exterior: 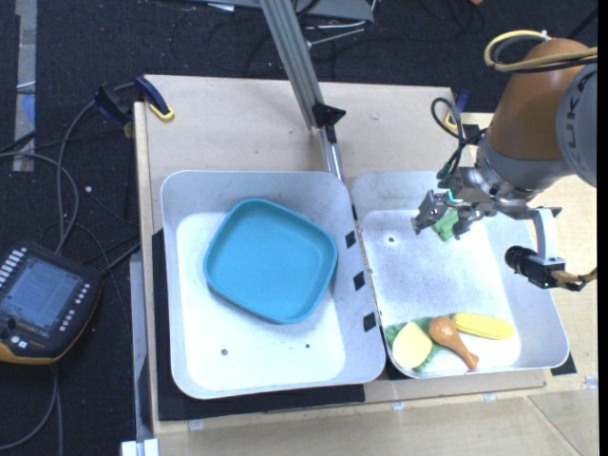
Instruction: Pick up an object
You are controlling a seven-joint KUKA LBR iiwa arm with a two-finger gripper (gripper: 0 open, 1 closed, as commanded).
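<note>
Gripper (445,218) over right bin (541,350), jaws clamp small green object (445,226). Yellow, orange, green pieces at bin's near edge. Blue plate (271,259) in left bin (190,350).

A plate (271,272) lies in the left bin (180,255). In the right bin's (532,326) near corner, three or perhaps four toy foods (451,335) huddle together, touching.

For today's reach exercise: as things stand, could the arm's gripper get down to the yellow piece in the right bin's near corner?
Probably yes. The yellow piece lies uncovered on top, with open bin floor between it and the gripper; the orange piece beside it leaves little side room.
</note>
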